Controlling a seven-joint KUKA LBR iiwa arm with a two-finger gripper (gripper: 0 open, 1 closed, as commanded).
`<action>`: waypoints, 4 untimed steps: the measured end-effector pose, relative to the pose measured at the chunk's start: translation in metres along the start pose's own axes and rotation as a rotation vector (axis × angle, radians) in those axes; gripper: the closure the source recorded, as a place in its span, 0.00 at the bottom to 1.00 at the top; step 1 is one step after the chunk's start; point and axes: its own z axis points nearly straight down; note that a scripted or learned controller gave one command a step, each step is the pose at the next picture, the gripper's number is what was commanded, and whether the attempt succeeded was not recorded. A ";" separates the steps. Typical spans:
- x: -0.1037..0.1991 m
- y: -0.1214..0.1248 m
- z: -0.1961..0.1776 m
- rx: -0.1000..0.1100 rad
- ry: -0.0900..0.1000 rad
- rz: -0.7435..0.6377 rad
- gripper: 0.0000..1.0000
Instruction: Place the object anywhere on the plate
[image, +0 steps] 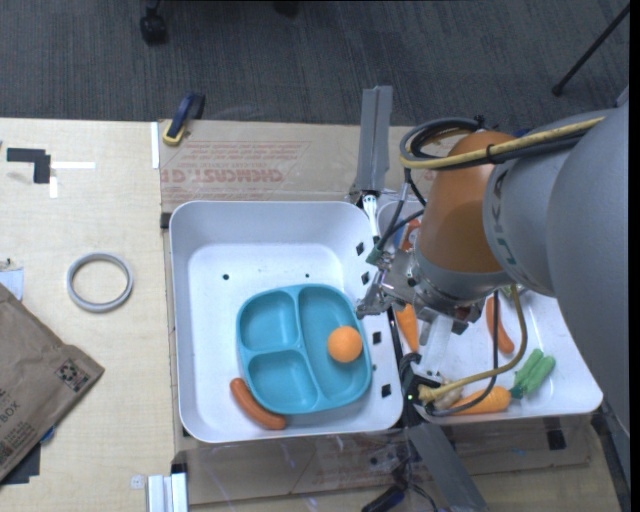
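Grey arm (560, 200) bends over the right bin (570, 390), pincer apparently hidden.

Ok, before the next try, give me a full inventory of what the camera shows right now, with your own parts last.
white bins: 2, white, side by side on the bench
divided plate: 1, teal, in the left bin
orange ball: 1, orange, on the plate, in its right compartment
sausage: 1, orange-red, on the left bin's floor, beside the plate's lower left edge
carrots: at least 3, orange, one with green top, in the right bin, partly behind the arm
tape roll: 1, grey-white, on the bench at left
cardboard box: 1, brown, lower left
arm: 1, grey with orange band, over the right bin
gripper: 1, over the wall between the bins
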 end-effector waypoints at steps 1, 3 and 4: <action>0.000 0.000 0.000 0.000 0.000 0.000 0.00; 0.000 0.000 0.000 0.000 0.000 0.000 0.00; 0.000 0.000 0.000 0.000 0.000 0.000 0.00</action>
